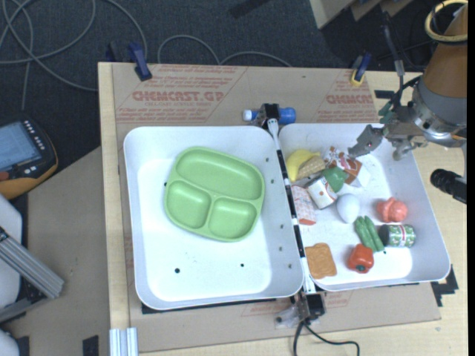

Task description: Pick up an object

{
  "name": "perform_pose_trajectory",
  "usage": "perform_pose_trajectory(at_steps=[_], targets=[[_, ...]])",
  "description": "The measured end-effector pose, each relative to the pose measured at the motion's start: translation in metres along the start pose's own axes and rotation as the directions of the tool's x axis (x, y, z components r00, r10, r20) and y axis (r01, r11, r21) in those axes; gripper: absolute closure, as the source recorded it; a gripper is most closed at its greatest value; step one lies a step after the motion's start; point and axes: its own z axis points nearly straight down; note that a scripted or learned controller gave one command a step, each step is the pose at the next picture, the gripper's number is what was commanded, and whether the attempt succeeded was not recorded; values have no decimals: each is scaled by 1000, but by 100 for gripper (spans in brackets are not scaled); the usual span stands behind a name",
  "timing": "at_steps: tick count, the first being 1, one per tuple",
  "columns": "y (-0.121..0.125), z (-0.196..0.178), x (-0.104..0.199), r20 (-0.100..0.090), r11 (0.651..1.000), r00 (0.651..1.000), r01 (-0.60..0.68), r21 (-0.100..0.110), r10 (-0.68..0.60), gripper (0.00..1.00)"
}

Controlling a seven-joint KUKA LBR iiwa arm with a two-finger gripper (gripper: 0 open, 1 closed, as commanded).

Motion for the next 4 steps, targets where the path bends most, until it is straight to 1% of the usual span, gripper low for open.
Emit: perform_pose_trajectory(at_steps=[1, 2, 3, 4], targets=[[33, 118, 9, 1, 1000, 1000, 1, -2, -1, 0], [43, 135, 23, 6, 1000, 1000, 1, -19, -1, 0], [81, 153, 39, 2, 1000, 1000, 0, -5, 0, 0], [16, 150, -15, 1, 1000, 1000, -2, 2, 2, 0]])
